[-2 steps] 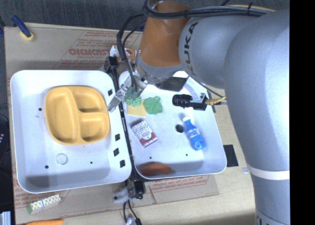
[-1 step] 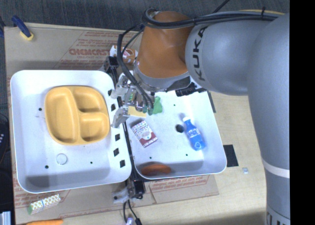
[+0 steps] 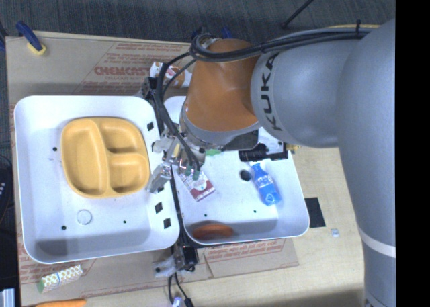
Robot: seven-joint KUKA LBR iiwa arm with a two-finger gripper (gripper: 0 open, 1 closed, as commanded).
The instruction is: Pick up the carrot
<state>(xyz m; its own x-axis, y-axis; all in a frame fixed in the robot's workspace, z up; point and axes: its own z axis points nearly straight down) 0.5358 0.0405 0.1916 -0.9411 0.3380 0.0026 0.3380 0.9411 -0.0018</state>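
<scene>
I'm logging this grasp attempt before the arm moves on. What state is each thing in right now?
carrot: lying at the right bin's near edge, ungrasped
gripper: low over the divide between the bins, away from the carrot
blue bottle: lying on its side in the right bin
yellow divided plate: flat in the left bin

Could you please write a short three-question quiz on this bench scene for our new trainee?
1. True or false: the carrot lies in the left bin.
2. Which object sits in the left bin? A) the blue bottle B) the yellow divided plate C) the carrot
3. Fill in: the carrot lies against the right bin's ____ wall, the one closest to the camera.

Key:
1. False; it lies in the right bin.
2. B
3. near

The gripper hangs over the divide between the bins, apart from the carrot.
</scene>
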